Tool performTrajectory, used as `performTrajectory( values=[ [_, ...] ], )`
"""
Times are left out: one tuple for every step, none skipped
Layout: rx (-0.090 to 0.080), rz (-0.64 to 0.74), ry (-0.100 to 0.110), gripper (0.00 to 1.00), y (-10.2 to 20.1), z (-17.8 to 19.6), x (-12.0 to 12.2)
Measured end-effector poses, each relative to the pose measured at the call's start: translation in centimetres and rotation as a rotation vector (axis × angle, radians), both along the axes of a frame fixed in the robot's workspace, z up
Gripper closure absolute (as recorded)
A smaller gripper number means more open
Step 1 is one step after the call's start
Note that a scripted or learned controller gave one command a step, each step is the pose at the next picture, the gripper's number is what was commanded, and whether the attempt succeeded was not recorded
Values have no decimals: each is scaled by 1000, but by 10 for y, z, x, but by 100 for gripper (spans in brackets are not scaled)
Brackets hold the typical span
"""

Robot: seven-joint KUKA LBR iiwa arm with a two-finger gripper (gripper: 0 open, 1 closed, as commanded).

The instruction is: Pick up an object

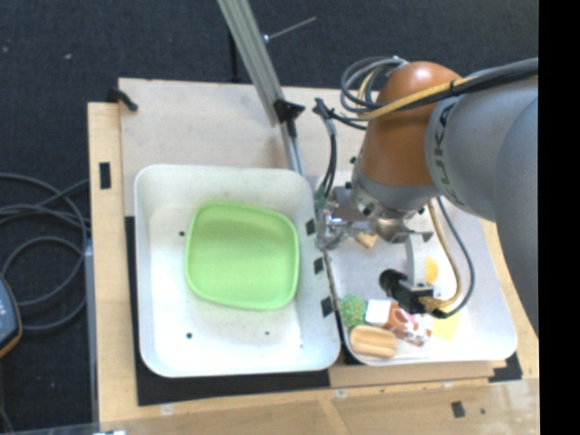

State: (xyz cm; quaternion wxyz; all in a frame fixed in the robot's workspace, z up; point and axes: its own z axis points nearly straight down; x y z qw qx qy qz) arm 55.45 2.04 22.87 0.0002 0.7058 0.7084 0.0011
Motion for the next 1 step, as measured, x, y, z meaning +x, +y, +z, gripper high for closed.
performTrajectory(
  values=[
    [0, -1, 2, 100, 52, 2, -3]
  ],
)
